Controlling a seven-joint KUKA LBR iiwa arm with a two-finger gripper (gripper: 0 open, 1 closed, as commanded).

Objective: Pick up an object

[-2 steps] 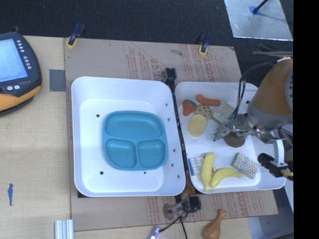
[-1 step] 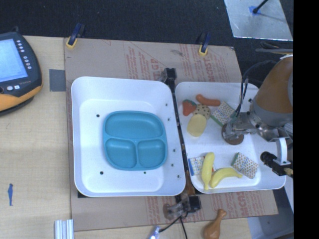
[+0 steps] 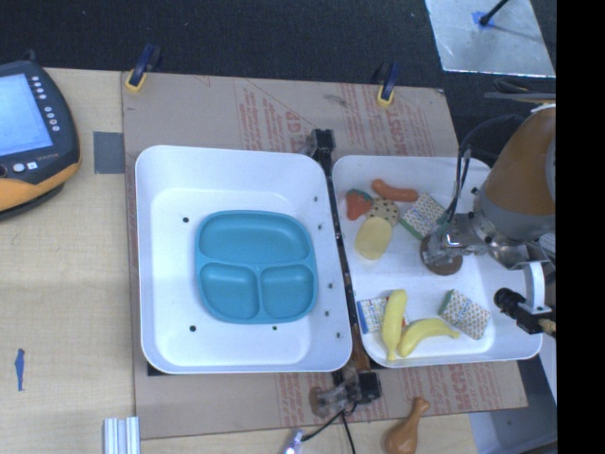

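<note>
The right bin (image 3: 515, 348) holds several toy items. An orange sausage (image 3: 394, 192) and a red and green piece (image 3: 357, 203) lie at the back, with a pale yellow cob (image 3: 374, 237) and a patterned packet (image 3: 423, 215) nearby. Two yellow bananas (image 3: 411, 326) and a second patterned packet (image 3: 464, 313) lie at the front. My gripper (image 3: 441, 253) reaches in from the right and hangs low over the bin's middle, just right of the cob and below the first packet. The wrist hides whatever is under it.
The left bin (image 3: 151, 253) holds a blue divided plate (image 3: 255, 263). A teach pendant (image 3: 24, 130) lies at the far left of the bench. A tan drumstick toy (image 3: 406, 428) rests outside the bins at the front. Blue clamps (image 3: 142, 64) hold the cardboard's back edge.
</note>
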